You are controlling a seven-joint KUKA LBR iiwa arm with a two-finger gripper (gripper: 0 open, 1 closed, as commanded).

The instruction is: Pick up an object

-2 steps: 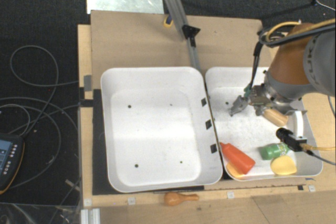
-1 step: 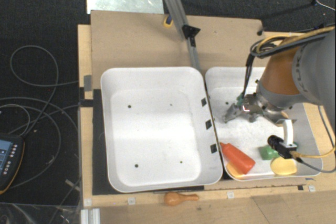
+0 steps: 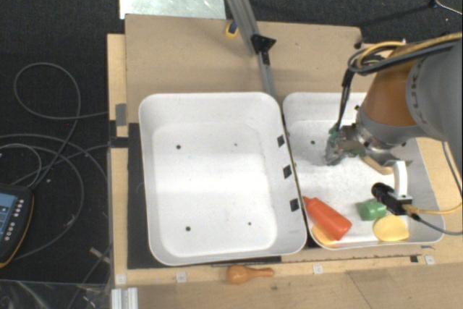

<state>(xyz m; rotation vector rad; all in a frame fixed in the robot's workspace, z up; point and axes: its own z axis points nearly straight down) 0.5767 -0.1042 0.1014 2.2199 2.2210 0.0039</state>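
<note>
Orange wedge [image 3: 329,219] hugs right bin's [image 3: 304,112] front rim; gripper [image 3: 334,153] mid-bin.

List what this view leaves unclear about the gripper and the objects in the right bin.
- Gripper: small and dark against the right bin; its state and contents cannot be told.
- Yellow object: its upper edge is crossed by a black fitting and cable.
- Green block: partly covered by the same fitting.
- Orange object: its low end merges with the bin rim.

A tan pear-shaped piece [image 3: 249,273] lies on the bench [image 3: 188,54] below the left bin [image 3: 155,112], with cables [image 3: 43,127] on the floor.
</note>
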